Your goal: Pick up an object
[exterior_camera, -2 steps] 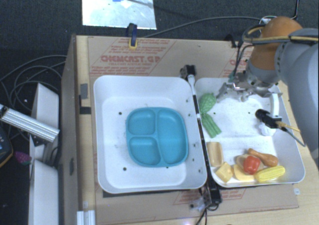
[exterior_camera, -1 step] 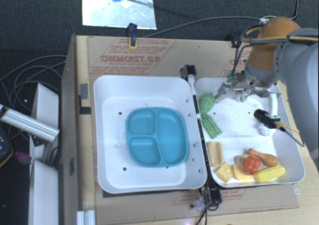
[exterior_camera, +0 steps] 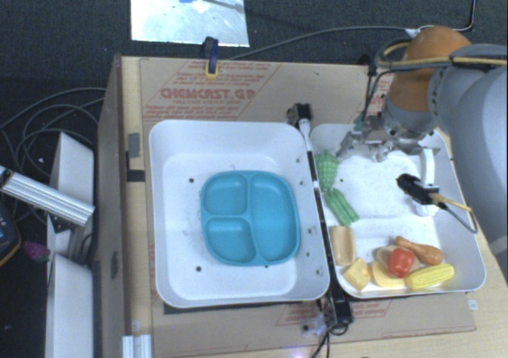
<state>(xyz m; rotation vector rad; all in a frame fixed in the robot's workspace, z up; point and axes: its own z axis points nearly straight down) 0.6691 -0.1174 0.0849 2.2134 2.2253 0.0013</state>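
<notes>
We are recording a bench [exterior_camera: 238, 86] with a brown board top, bearing two shallow white bins side by side. The grey arm [exterior_camera: 476, 102] is reaching in from the right, its orange band showing above the wrist at the far right corner of the bench.

The left bin [exterior_camera: 171, 142] is holding one blue divided plate [exterior_camera: 250, 217], lying flat near the middle of its floor. The right bin [exterior_camera: 373, 190] is holding all the loose pick-up items.

The gripper [exterior_camera: 371, 144] is standing over the far part of the right bin, towards its left side. We are unable to tell whether it is set wide or narrow, and we cannot tell whether it is touching the bin floor. We are seeing it apart from every item.

Two green vegetable pieces are lying along the right bin's left wall: the upper green piece [exterior_camera: 325, 166] is near the gripper, the lower green piece [exterior_camera: 341, 205] is lying just below it.

The rest is gathering at the near edge: a pale yellow block [exterior_camera: 342, 244] against the left wall, a second yellow piece [exterior_camera: 357, 273] beside it, then a red tomato [exterior_camera: 401, 261], an orange carrot-like piece [exterior_camera: 419, 250] and a yellow corn cob [exterior_camera: 429, 275], all lying close together.
</notes>
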